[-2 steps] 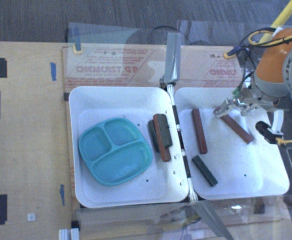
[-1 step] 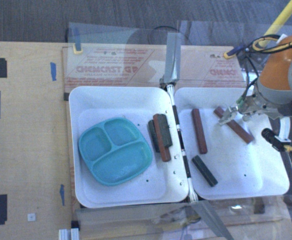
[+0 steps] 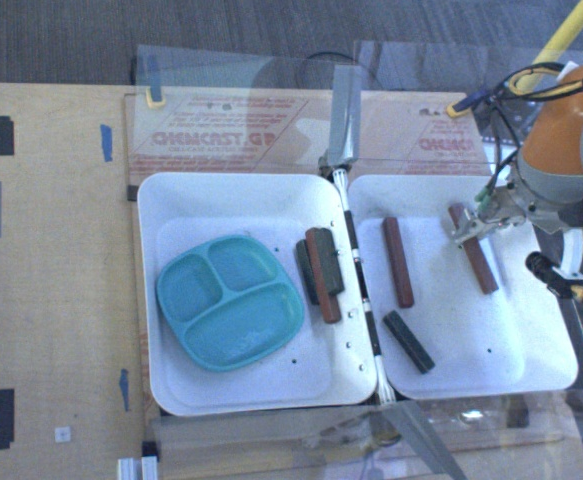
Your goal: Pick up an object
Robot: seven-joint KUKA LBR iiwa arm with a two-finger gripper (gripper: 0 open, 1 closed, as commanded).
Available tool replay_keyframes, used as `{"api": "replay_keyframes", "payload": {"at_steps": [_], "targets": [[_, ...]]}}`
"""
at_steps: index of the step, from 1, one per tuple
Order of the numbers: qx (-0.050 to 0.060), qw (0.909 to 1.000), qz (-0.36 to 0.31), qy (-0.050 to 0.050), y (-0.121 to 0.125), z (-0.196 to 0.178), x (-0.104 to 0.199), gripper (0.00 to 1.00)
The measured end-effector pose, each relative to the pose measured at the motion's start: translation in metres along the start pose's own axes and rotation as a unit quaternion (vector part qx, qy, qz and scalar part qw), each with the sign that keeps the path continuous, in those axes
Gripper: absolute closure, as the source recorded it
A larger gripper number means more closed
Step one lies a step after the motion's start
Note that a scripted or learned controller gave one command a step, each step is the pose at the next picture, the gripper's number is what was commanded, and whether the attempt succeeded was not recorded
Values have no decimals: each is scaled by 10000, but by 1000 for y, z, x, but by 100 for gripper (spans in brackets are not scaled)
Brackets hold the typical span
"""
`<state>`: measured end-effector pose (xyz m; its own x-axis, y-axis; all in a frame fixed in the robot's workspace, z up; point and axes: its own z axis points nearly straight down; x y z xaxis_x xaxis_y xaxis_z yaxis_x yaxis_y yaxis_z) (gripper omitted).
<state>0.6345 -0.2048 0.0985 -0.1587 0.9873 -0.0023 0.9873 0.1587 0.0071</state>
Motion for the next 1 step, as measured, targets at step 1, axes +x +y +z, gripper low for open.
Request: {"api": "replay_keyframes", "payload": {"at_steps": [1], "targets": [[28,9982,594,4,18,-74,53,100]]}}
